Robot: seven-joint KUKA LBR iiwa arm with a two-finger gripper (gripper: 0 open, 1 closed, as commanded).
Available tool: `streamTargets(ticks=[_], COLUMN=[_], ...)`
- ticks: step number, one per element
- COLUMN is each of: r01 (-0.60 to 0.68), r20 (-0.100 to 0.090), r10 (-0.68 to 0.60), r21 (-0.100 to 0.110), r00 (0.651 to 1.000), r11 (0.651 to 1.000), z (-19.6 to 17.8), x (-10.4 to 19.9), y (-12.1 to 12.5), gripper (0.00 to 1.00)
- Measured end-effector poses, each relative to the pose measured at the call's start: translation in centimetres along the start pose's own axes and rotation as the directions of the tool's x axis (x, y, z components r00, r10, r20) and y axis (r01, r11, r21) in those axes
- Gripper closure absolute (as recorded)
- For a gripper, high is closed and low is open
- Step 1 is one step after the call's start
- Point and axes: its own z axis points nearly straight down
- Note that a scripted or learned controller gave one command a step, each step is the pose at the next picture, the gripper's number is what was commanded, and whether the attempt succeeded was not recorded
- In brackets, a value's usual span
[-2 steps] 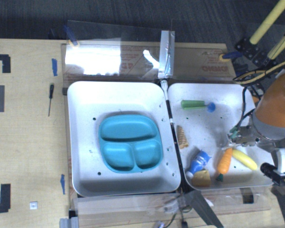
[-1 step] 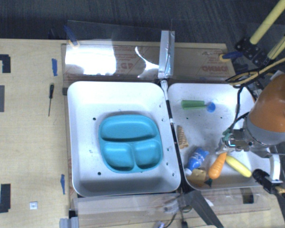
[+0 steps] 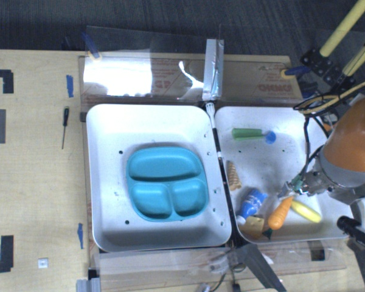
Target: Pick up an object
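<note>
An orange carrot (image 3: 280,213) lies tilted in the right bin (image 3: 255,119), near that bin's front wall, with its dark stem end pointing toward the front. A yellow banana-shaped piece (image 3: 306,211) lies just beside the carrot on the far side from the left bin, the two apparently touching. On the carrot's other side sits a small blue-and-white object (image 3: 252,202), and a tan lump (image 3: 253,225) rests just in front of that. A brown ridged piece (image 3: 233,175) lies against the wall shared with the left bin, and a green marker with a blue cap (image 3: 253,134) lies toward the back of the right bin. The tool (image 3: 298,186) hangs just above the carrot's upper end, at the foot of the grey arm (image 3: 347,178); whether it is open or closed cannot be told. A blue divided tray (image 3: 166,180) sits in the left bin (image 3: 103,139) on the surface (image 3: 30,181).
</note>
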Motion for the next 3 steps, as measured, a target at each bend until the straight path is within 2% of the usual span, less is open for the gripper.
streamTargets(ticks=[1, 2, 3], r01=[0.112, 0.112, 0.038], r20=[0.001, 0.0, 0.0], r10=[-0.112, -0.112, -0.038], r21=[0.001, 0.004, 0.005], r00=[0.994, 0.994, 0.999], r11=[0.994, 0.994, 0.999], z=[3.0, 3.1, -0.4], x=[-4.2, -4.2, -4.6], y=[1.1, 1.0, -1.0], gripper=[1.0, 0.0, 0.0])
